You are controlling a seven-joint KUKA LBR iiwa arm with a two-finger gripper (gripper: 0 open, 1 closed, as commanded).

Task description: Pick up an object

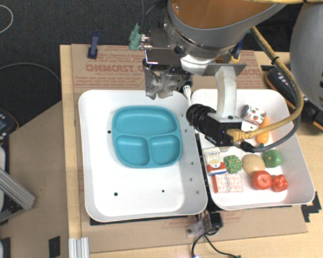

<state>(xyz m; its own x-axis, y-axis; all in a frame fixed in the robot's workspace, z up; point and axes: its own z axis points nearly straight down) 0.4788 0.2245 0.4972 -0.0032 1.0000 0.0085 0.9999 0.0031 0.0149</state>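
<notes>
My gripper (161, 87) hangs over the far rim of the left bin (94, 160), just above the top edge of a teal divided plate (146, 135) that lies in that bin. Nothing shows in the gripper. The right bin (299, 184) holds several small items: a white box with coloured dots (254, 114), an orange carrot (264, 131), a green pepper (273, 157), broccoli (233, 164), a brown potato (252, 163), a red tomato (262, 180), another red fruit (280, 183) and two small cartons (226, 183). The arm hides the far part of that bin.
A black hose with a brass fitting (218, 129) drapes from the wrist over the ridge between the bins. The brown bench board (70, 90) surrounds both bins. A blue clamp (93, 44) sits at the board's far left corner.
</notes>
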